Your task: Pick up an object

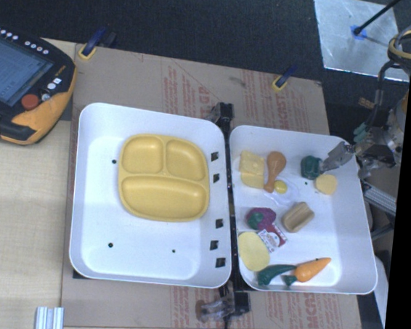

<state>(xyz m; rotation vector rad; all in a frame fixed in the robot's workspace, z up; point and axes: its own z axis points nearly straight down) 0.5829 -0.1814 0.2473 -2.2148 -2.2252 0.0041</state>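
Brown cardboard (200,79) covers the bench beneath me, clamped at the far edge, and two shallow white bins sit on it side by side. My pincer (335,158) hangs low over the far corner of the right bin (344,233), its tips right at a dark green piece (310,166) and a pale yellow round piece (326,184); I cannot tell whether they touch either, nor whether my pincer is open or closed. Further from me lie a chicken drumstick (274,169) and a yellow cheese block (251,168). Toward the near rim sit a tan bread piece (298,216), a purple-and-green vegetable (261,218), a yellow oval slice (253,251) and an orange carrot (311,269). Well apart, the left bin (88,243) holds a yellow divided plate (165,178). A teach pendant (20,89) rests beyond it.
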